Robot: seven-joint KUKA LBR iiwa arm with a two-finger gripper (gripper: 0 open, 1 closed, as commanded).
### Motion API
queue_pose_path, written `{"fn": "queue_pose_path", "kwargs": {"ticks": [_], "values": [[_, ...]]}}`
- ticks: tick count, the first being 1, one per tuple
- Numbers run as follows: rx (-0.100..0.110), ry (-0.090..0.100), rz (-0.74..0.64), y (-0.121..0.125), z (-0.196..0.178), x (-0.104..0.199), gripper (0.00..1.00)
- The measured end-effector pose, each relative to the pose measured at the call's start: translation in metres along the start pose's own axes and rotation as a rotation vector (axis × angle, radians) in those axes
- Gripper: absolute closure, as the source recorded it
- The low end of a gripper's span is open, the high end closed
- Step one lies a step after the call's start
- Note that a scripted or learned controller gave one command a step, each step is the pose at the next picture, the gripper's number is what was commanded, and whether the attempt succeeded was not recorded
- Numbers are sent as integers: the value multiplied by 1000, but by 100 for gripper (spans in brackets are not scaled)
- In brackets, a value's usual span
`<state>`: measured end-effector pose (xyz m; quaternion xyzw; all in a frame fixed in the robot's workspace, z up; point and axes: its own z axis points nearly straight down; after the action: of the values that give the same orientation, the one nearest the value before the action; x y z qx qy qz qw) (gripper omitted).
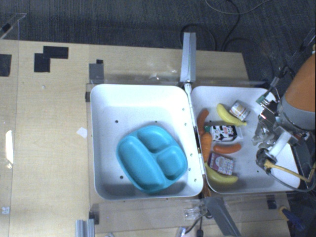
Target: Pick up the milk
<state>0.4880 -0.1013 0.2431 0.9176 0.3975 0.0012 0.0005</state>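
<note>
The milk (223, 132) is a small white carton with black cow patches, lying on its side in the middle of the right bin (247, 94). It rests between a yellow banana (228, 115) behind it and a red sausage (228, 148) in front. My gripper (264, 134) hangs over the right part of that bin, to the right of the milk and apart from it. Nothing is visibly held by it.
Also in the right bin are a silver can (240, 110), an orange carrot (206, 144), a brown sausage (202, 118), a purple packet (221, 164) and a second banana (222, 177). The left bin (103, 132) holds a blue divided plate (151, 157).
</note>
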Motion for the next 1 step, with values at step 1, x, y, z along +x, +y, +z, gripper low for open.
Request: {"fn": "queue_pose_path", "kwargs": {"ticks": [1], "values": [[-2,1,-7,1,-10,1,100]]}}
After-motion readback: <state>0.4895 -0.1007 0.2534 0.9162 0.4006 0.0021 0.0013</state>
